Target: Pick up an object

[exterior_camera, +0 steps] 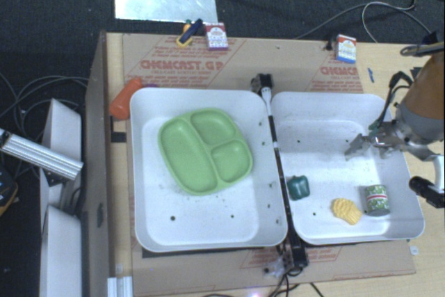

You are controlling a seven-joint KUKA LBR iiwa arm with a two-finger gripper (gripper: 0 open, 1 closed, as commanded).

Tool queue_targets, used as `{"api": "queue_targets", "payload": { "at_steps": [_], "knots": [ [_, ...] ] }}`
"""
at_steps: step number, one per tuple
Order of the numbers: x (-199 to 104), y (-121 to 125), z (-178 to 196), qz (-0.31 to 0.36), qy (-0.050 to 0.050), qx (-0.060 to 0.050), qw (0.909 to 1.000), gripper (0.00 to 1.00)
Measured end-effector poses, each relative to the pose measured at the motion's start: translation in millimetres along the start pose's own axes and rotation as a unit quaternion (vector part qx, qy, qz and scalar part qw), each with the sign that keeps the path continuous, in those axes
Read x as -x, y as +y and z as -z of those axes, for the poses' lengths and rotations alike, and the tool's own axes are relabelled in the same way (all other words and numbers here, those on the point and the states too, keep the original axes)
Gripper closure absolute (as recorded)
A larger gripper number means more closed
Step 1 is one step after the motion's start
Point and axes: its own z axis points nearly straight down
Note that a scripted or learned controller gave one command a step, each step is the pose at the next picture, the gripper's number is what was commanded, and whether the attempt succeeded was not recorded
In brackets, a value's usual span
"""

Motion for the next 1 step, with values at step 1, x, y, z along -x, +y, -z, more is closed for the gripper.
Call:
{"api": "queue_targets", "payload": {
  "at_steps": [1],
  "knots": [
    [-1.3,-31.3,35.7,-0.001,0.000,0.000,1.0000,0.00]
  ]
}}
